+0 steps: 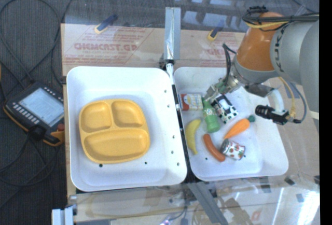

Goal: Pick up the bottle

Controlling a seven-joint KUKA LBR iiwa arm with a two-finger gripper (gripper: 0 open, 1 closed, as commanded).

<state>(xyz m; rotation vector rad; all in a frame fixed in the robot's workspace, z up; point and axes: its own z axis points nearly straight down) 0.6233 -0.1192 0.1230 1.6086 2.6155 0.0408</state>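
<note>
Green bottle (211,120) lies in right bin (270,164), just right of banana (193,135), left of carrot (237,128). Gripper (220,95) sits just above bottle's top end, beside black-and-white cow toy (226,108); grip state: cannot tell. Sausage (213,148) below bottle. Yellow divided plate (113,129) in left bin (124,76).

The bench (104,45) bears two white bins (124,180) side by side.

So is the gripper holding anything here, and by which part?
Cannot be told: the gripper sits low over the green bottle, but its grip is not clear.
</note>
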